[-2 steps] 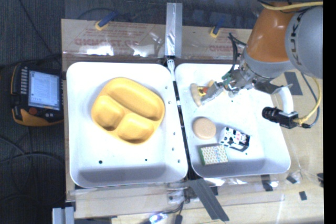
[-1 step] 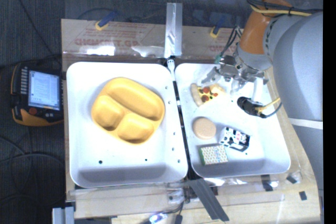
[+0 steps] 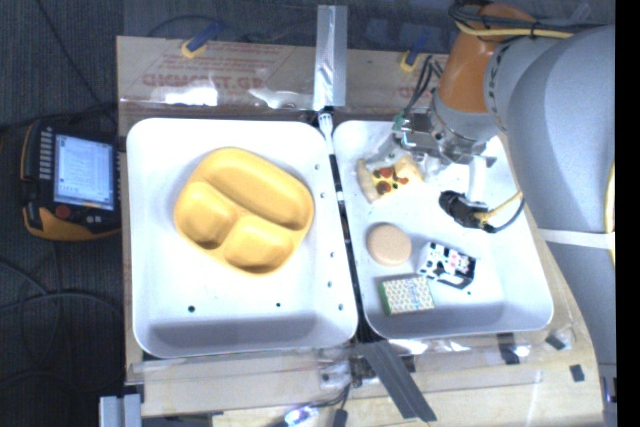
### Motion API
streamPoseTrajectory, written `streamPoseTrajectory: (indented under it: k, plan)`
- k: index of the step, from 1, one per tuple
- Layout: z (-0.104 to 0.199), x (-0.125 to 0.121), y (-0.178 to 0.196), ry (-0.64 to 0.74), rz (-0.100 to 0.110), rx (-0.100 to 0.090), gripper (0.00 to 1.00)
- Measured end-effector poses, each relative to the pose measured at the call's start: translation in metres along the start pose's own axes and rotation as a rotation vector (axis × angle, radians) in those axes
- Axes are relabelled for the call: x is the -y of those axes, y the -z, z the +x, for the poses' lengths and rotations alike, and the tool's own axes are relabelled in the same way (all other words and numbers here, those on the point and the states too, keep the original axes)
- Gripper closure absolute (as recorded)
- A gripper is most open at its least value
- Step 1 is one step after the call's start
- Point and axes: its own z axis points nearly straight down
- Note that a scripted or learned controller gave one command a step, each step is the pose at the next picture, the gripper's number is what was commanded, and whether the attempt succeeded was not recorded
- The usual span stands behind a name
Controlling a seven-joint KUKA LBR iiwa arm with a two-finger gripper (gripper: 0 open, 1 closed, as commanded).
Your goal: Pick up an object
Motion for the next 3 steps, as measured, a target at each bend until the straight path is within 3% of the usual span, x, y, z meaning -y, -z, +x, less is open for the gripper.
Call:
streamPoseTrajectory:
  k: [2, 3]
  plan:
    - [0.016, -0.017, 0.000, 0.184, -0.010, -0.002, 0.00]
    - [0.017, -0.017, 0.010, 0.187, -0.010, -0.001, 1.00]
